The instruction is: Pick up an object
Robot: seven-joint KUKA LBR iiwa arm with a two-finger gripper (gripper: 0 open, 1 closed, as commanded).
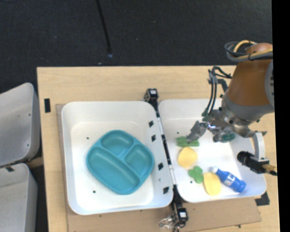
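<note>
My gripper hangs low over the middle of the right bin. Its fingers stand spread apart, open, with nothing between them. The left fingertip sits right beside a green leafy toy, touching or nearly so. In front of it lies a round yellow toy. Further forward are a small green piece, a yellow oval toy and a blue bottle with a white cap. The orange wrist hides the bin's back right part.
The left bin holds a teal divided plate. A ridge with black clips separates the two bins. A black fitting sticks out at the right bin's right wall. The wooden bench surrounds the bins.
</note>
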